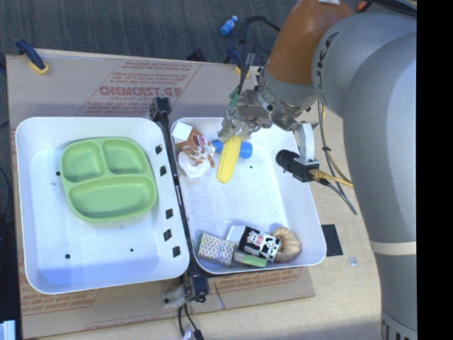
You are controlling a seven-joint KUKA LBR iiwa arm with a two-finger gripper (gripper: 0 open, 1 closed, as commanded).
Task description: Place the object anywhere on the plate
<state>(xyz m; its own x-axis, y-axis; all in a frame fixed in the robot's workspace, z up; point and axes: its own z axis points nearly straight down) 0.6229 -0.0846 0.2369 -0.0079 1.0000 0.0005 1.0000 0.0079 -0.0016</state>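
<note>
A green three-compartment plate (107, 178) lies in the left bin (42, 261). A yellow corn cob (228, 159) lies in the right bin (283, 190) near its far side, with a small blue object (245, 149) beside it. My gripper (233, 125) hangs just above the upper end of the corn, at the far edge of the right bin. Its fingers are dark and blend with the wrist, so their state does not show. Nothing is visibly held.
A crumpled white and brown wrapper (192, 151) lies left of the corn. Along the right bin's near edge sit a patterned box (216, 248), a black-and-white pack (256, 245) and a tan pastry (287, 242). A black divider clamp (170, 183) runs between the bins.
</note>
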